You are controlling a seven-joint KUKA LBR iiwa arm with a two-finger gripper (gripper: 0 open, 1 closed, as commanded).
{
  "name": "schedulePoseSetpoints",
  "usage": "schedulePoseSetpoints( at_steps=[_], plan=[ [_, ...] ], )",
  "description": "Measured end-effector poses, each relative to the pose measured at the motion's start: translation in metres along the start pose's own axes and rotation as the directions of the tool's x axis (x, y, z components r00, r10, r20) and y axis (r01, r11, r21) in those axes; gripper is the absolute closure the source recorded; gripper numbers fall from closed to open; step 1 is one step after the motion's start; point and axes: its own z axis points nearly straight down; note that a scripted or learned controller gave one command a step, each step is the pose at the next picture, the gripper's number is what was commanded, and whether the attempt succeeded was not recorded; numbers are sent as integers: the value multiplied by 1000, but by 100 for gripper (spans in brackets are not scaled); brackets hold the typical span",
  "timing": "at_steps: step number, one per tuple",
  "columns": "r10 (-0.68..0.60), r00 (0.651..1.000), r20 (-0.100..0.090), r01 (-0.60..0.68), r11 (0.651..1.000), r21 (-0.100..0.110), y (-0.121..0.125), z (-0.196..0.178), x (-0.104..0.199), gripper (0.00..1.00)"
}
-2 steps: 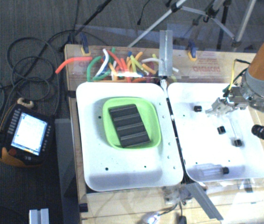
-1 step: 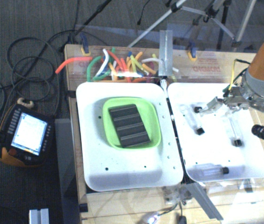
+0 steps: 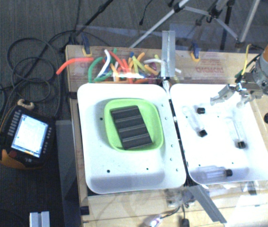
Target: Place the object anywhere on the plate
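A dark grey ribbed block (image 3: 129,126) lies flat on the green plate (image 3: 157,125), roughly in its middle. The plate sits in the left white bin (image 3: 91,164). My gripper (image 3: 227,99) hovers over the back right part of the right bin (image 3: 262,167), far from the plate. Its fingers are spread open with nothing between them. One fingertip (image 3: 215,99) points left towards the bin's back wall.
Several clear tubes with black caps lie in the right bin, such as one (image 3: 195,111) near the back and one (image 3: 215,172) at the front. Coloured cables (image 3: 120,65) are piled behind the left bin. A teach pendant (image 3: 26,138) lies on the floor at left.
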Motion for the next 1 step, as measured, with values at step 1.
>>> schedulePoseSetpoints(
  at_steps=[1],
  plan=[
    [102,995,1,-102,995,-1,-17,-77,5,0]
  ],
)
